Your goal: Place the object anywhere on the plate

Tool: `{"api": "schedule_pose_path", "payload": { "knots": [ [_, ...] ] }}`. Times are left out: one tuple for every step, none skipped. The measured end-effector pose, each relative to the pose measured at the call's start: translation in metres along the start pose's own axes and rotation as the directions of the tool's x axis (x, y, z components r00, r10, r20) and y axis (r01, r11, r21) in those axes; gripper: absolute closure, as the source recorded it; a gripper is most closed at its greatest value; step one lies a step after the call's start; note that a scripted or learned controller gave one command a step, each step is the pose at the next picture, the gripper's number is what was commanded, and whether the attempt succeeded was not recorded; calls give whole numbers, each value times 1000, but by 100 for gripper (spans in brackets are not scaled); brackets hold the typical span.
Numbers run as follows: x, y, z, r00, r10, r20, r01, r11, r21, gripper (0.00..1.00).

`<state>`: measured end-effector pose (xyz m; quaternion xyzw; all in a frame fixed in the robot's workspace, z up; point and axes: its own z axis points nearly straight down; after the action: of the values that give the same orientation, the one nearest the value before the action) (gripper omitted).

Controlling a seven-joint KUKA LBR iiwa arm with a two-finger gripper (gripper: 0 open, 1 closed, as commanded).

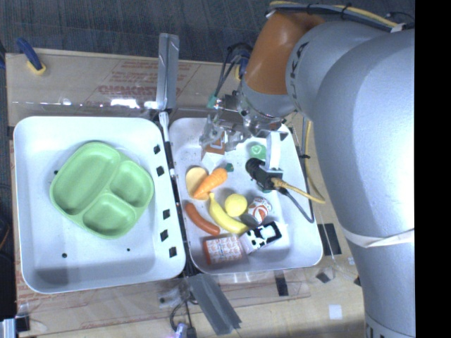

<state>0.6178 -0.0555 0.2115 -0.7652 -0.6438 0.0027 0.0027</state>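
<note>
**Gripper low over the right bin, plate waiting in the left**

The gripper point(220, 134) hangs at the far end of the right bin point(304, 255), under the grey arm point(366, 118) with its orange band. Whether its fingers are parted or closed cannot be told from this slant, and nothing can be seen between them.

Just below the gripper, toward the near side, lie the toy foods. Nearest are a carrot point(211, 182) and a pale yellow piece point(194, 177) touching it. Further down lie a lemon point(235, 204) against a banana point(225, 217), and a sausage point(201, 219) to their left. A small red-and-white ball point(260, 207) sits right of the lemon. At the near end are a box point(223, 248) and a black-and-white carton point(263, 235).

The green plate point(102, 187), with three compartments, sits well to the gripper's left in the left bin point(35, 259), across the divider.
</note>
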Motion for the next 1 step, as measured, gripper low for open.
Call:
{"api": "schedule_pose_path", "payload": {
  "knots": [
    [61, -4, 21, 968, -250, 9, 250, 968, -3, 100]
  ]
}}
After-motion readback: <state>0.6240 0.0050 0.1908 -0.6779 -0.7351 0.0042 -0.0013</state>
